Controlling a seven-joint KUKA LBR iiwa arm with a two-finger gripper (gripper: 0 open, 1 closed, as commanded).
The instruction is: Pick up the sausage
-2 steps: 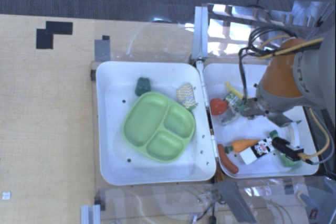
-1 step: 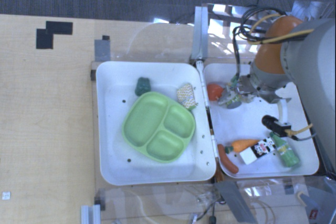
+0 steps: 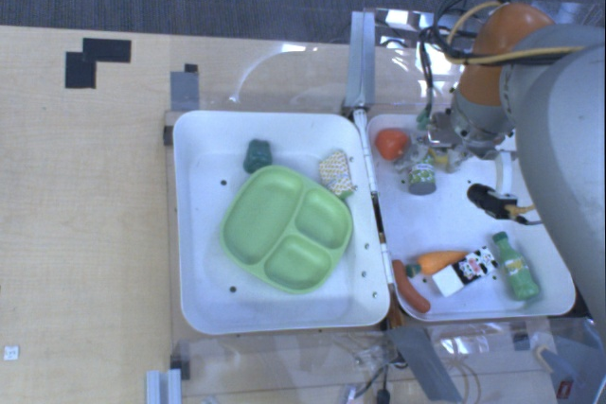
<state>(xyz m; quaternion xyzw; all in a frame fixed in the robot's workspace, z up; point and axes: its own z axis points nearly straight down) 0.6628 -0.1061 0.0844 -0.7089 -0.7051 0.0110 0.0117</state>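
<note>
1 sausage (image 3: 411,289) | right bin's near-left corner | well apart from tool (image 3: 431,147) | tool's grip state unclear

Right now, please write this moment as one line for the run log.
task: pick up sausage | sausage: right bin, near-left corner, not held | gripper: far part of right bin, beside tomato | stage: not grasped

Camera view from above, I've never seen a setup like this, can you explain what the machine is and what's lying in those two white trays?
This is one picture, taken from above the bench at a slant. The grey arm with an orange band reaches in from the right; its hand hangs over the right bin, near a tomato and small can. That bin also holds a sausage, carrot and green bottle. The left bin holds a green divided plate. I see nothing held.
</note>
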